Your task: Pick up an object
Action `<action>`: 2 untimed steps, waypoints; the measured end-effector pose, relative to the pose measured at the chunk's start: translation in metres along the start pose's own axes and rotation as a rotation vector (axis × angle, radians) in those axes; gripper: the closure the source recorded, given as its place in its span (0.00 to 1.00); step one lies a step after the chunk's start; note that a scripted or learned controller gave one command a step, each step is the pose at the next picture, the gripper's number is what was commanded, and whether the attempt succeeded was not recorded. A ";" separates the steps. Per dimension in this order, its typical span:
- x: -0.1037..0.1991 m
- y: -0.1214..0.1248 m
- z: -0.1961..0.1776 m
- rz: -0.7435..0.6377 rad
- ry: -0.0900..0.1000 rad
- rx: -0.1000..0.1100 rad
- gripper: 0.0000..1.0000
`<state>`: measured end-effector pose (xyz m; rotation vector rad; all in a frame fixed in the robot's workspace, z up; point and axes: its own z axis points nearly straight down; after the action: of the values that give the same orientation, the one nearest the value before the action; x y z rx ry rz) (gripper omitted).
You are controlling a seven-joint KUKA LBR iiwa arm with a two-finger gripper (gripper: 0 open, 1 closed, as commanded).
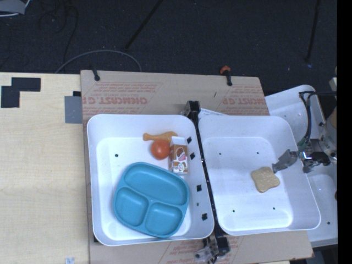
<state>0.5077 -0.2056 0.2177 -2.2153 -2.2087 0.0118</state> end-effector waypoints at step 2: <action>-0.007 -0.003 0.043 -0.002 -0.001 -0.008 0.00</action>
<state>0.5043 -0.2126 0.1746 -2.2169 -2.2157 0.0047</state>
